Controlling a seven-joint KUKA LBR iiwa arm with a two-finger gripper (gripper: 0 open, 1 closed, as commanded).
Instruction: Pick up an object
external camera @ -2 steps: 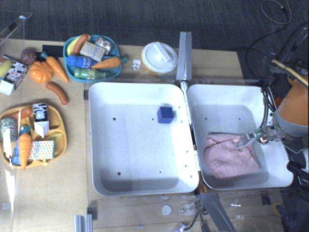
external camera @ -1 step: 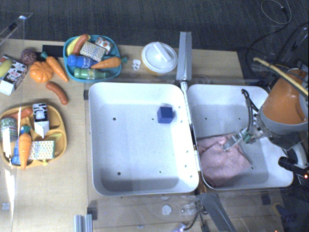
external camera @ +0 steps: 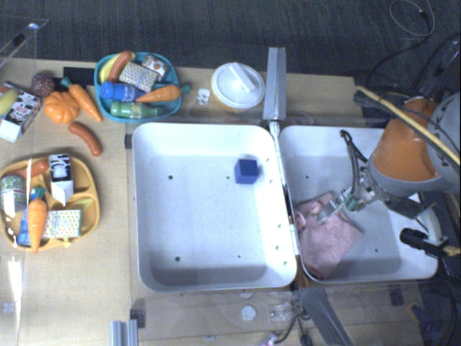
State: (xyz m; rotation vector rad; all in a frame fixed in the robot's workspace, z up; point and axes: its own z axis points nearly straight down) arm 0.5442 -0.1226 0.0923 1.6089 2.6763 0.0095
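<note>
end effector (external camera: 338,209) blurred over pink cloth (external camera: 324,238)

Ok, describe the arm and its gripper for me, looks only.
The arm is grey with a broad orange band above the wrist, rounded and bulky. Dark cables run along it, and a thin yellowish rod crosses behind it. The gripper is small, metallic and dark, on a slim wrist piece with a hint of green.
</note>
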